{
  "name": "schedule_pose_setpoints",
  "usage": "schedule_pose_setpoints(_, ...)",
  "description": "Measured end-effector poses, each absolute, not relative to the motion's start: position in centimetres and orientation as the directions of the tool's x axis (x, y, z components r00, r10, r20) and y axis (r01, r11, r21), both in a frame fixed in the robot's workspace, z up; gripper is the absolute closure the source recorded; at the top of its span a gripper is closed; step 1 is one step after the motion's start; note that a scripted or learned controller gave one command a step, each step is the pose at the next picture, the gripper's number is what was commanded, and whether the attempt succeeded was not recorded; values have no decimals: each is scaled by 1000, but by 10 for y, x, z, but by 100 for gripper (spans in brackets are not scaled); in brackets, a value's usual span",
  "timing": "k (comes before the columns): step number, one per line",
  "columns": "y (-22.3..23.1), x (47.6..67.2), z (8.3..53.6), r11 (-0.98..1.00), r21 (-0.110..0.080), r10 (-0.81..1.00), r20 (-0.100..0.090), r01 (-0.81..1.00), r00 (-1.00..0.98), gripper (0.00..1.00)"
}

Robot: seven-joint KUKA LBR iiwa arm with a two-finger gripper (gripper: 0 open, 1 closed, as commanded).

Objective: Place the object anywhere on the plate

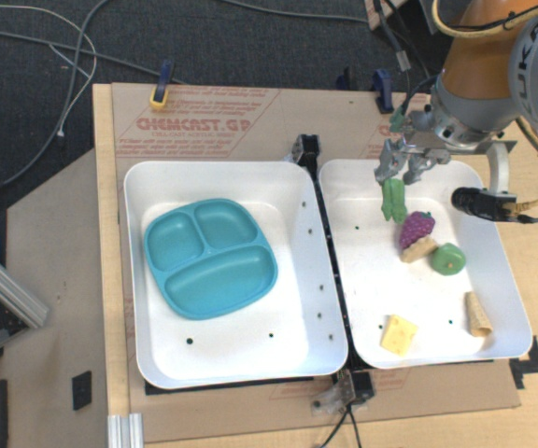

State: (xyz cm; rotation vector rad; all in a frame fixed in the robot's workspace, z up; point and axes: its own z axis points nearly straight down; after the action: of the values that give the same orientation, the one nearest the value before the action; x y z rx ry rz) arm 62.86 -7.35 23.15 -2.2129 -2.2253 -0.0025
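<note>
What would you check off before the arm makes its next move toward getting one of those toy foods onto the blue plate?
1. Plate free to receive: the teal plate lies flat in the left bin with nothing on it. Ok.
2. Object in hand: the green pickle-like piece hangs just under the end effector; whether it is truly gripped, cannot tell.
3. Object lifted off the right bin: cannot tell from this angle.
4. Neighbours apart: the purple grapes sit very close to the green piece. Not ok.
5. Path to the plate: the black clip sits on the divide between the bins. Cannot tell if it interferes.
</note>
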Motion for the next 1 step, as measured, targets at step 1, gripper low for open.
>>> schedule_pose_setpoints(1,-28,612,240,5,-2,1000,3,1000,-5,100)
